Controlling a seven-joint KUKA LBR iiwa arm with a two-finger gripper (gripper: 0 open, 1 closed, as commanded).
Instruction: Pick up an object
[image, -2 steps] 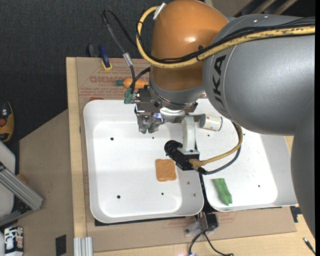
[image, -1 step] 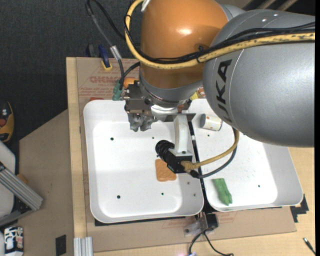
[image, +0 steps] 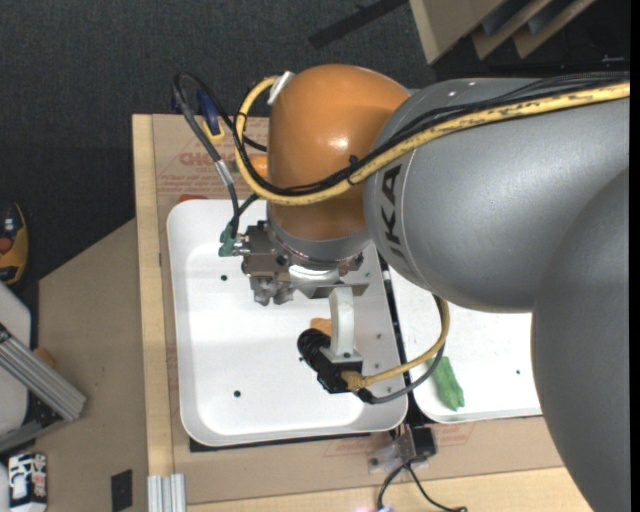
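My gripper (image: 268, 288) hangs low over the upper middle of the left white bin (image: 215, 385), with the arm's orange band and grey body covering much of the bin from above. A small orange thing (image: 320, 324) peeks out on the bin floor just right of and below the gripper, mostly hidden by the wrist hardware. A green object (image: 447, 384) lies near the front left corner of the right bin (image: 490, 350). I see nothing between the gripper's tips from this angle.
The bins sit on a brown board (image: 160, 300) with its left edge close to the left bin. A blue-tipped cable (image: 205, 110) loops above the bin's far edge. Bare white floor shows in the left bin's front-left part.
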